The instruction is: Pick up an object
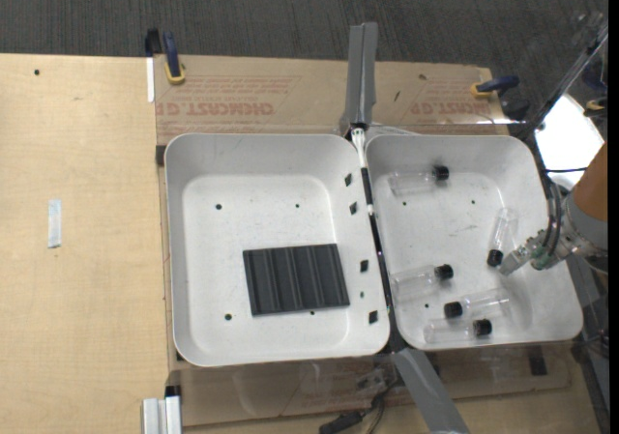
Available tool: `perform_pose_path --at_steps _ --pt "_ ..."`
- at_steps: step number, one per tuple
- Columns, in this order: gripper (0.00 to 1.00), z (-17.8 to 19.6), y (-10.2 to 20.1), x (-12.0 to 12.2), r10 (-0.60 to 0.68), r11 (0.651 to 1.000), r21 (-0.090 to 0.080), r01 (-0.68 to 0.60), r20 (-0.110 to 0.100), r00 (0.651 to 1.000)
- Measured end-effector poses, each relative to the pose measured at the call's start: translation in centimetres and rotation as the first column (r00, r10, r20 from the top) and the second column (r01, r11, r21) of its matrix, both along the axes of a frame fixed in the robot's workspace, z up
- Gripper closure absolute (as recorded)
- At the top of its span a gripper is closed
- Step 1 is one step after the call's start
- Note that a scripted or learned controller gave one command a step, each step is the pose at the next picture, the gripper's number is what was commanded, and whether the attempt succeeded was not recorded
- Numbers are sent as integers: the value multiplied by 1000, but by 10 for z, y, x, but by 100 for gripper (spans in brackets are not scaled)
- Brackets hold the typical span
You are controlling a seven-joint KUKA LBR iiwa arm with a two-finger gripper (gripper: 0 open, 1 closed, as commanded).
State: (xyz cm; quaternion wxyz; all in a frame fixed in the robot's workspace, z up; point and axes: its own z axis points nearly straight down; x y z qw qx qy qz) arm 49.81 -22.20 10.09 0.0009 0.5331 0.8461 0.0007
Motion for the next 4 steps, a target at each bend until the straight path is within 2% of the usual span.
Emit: perform_pose_path --at_steps 1,2,3,4 --pt "100 87 52 29 47 999 -1 -47 -1 999" --pt "100 104 122 17 2 1000 -1 -2 0 1000" --pt "100 171 97 -10 -258 966 -3 258 -2 966" --pt "100 129 111 -20 -224 974 -2 224 -5 974"
